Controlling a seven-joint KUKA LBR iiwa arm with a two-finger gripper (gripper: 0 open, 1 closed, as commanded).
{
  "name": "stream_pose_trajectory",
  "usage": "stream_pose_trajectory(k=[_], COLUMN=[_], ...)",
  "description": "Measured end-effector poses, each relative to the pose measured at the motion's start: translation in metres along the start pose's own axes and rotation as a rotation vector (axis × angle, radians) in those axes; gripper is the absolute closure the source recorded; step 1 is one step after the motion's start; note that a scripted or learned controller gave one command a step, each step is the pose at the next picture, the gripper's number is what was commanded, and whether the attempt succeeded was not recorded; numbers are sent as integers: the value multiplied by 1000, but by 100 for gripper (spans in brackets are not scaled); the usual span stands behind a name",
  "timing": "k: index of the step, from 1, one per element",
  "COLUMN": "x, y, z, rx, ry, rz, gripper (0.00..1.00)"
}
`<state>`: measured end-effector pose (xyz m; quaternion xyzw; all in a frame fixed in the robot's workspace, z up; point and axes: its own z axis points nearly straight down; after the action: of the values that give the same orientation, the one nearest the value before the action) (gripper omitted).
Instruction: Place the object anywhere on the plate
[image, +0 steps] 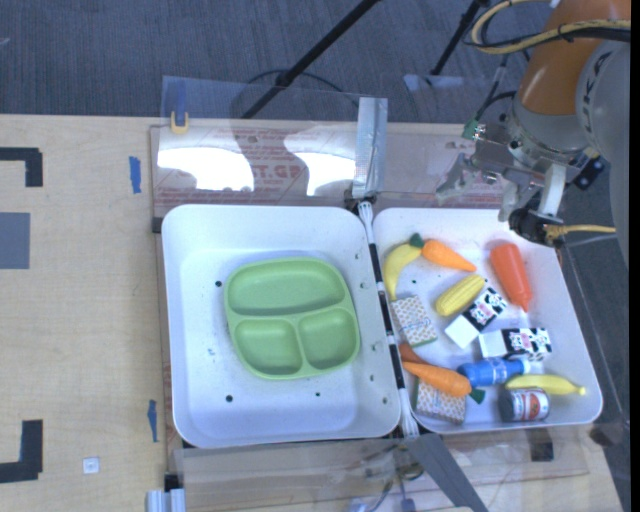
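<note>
- Gripper (480, 172) hangs over the back edge of the right bin (556, 300), with nothing visibly in it. I cannot tell whether it is open or closed.
- Plate (290, 285) is green with three compartments. It sits bare in the middle of the left bin (195, 260).
- No object is picked yet. The candidates all lie in the right bin, well apart from the plate: carrot (447, 255), banana (400, 265), corn (460, 293) and pepper (510, 275).
- The pepper looks the best choice, as it lies alone near the gripper. The carrot touches the banana, and the corn sits tight against a carton (485, 308).
- To do the pick well, come straight down, close across the pepper's narrow width, and lift high enough to clear the rims where the bins meet. Then travel left and release low over any compartment.
- The gripper's tips are lost against the glare of the clear back panel (300, 160).
- The front cluster is crowded, and the bottle (495, 372) and can (525, 405) are hard to tell apart from their neighbours.
</note>
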<state>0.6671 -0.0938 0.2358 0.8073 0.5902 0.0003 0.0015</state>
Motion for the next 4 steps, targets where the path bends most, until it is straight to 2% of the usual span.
stream_pose_trajectory(k=[1, 2, 3, 4], x=[1, 57, 75, 60], y=[1, -72, -152, -205], z=[-11, 44, 51, 52], rx=[-4, 5, 5, 9], ry=[-1, 1, 1, 0], rz=[-4, -62, -98, 139], gripper=[100, 100, 100, 100])
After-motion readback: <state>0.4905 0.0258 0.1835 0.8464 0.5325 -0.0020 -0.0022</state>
